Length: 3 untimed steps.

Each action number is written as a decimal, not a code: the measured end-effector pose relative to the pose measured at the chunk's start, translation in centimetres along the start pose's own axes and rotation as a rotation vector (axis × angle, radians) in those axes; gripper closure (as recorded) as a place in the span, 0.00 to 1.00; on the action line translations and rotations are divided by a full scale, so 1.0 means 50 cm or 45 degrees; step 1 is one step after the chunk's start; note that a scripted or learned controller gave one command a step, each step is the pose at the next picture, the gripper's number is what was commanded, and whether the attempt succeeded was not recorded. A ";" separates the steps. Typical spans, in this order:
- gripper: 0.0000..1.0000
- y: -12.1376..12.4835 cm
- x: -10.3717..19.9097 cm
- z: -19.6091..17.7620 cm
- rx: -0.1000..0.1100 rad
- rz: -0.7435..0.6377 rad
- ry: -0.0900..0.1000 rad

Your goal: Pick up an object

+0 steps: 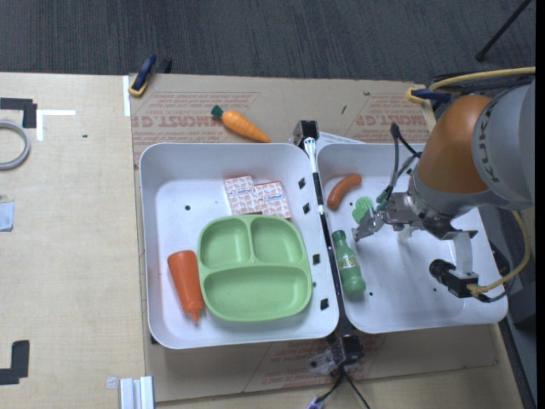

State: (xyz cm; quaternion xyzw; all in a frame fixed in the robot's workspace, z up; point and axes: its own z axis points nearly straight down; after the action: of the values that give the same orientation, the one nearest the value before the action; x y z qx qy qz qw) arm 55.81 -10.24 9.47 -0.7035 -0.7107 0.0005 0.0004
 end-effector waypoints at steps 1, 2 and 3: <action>0.00 0.085 0.010 0.005 -0.002 0.189 -0.001; 1.00 0.085 0.009 -0.016 -0.004 0.189 -0.001; 0.00 0.085 0.009 -0.016 -0.004 0.189 -0.001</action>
State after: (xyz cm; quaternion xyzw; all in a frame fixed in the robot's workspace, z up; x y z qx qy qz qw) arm 60.07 -9.76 10.26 -0.7543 -0.6566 -0.0002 -0.0010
